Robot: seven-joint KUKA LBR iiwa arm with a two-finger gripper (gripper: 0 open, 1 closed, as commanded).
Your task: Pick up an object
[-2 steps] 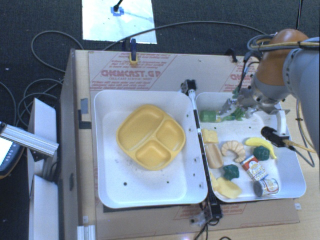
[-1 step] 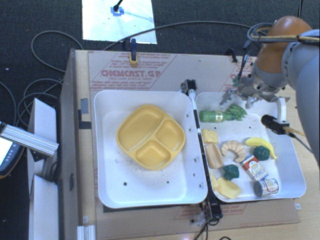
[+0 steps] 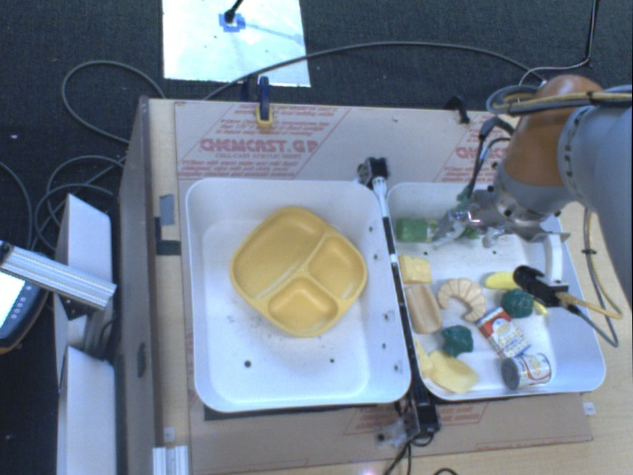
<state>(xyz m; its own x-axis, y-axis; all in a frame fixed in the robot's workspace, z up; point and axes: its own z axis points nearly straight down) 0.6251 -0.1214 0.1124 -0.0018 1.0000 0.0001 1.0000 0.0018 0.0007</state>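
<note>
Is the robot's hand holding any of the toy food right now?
It cannot be told. The grey two-finger gripper sits low at the back of the right white bin, beside the small green block, but nothing is clearly seen in its hold.

The grey arm (image 3: 598,142) enters at the right edge of the frame, in its upper half, and slants down and to the left. Its orange band (image 3: 542,137) sits at the upper right, just above the wrist, where thin cables loop around the joint. Below the band the wrist narrows to the gripper (image 3: 457,224), a small metal tip pointing left and slightly down, right of the frame's centre; the jaws are too small and blurred to read.
</note>
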